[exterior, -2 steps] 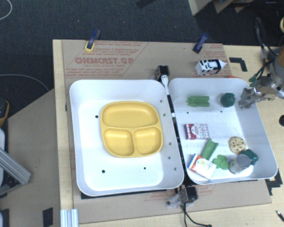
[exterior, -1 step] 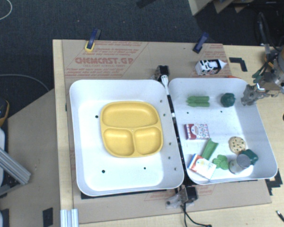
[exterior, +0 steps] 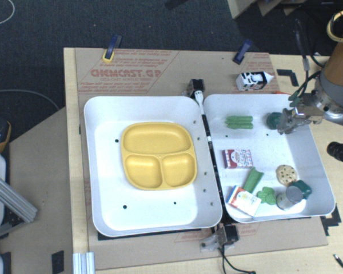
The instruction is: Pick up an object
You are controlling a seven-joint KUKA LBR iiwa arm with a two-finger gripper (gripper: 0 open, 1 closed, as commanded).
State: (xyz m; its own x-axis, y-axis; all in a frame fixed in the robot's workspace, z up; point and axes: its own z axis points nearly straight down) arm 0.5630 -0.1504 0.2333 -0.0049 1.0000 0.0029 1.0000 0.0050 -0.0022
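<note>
The claw sits low over the right shallow white bin, at its far right, touching a small dark green round object; its finger state cannot be told. A yellow three-compartment plastic tray occupies the left bin

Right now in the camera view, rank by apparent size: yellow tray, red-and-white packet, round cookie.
1. yellow tray, by far the largest
2. red-and-white packet
3. round cookie, smallest
</note>
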